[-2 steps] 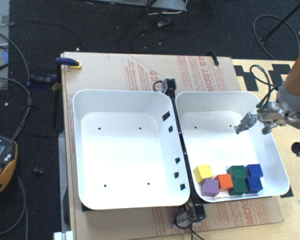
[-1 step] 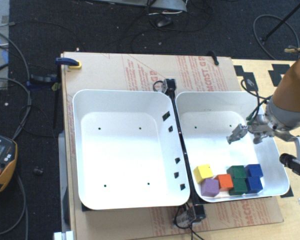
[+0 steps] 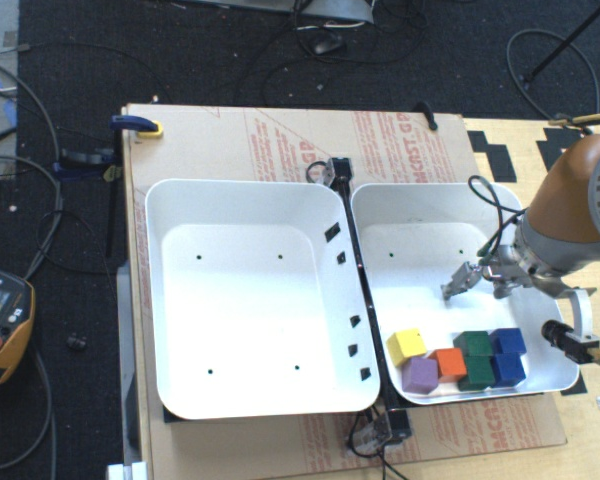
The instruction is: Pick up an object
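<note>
Yellow block: judged light, rigid, likely foam; grip its 2 flat opposite sides. State of the jaws: cannot tell.

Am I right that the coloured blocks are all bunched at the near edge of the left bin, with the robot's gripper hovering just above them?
Not quite: the camera view shows the coloured blocks bunched at the near edge of the right bin, not the left one. The rest holds: the gripper hangs just above them.
</note>
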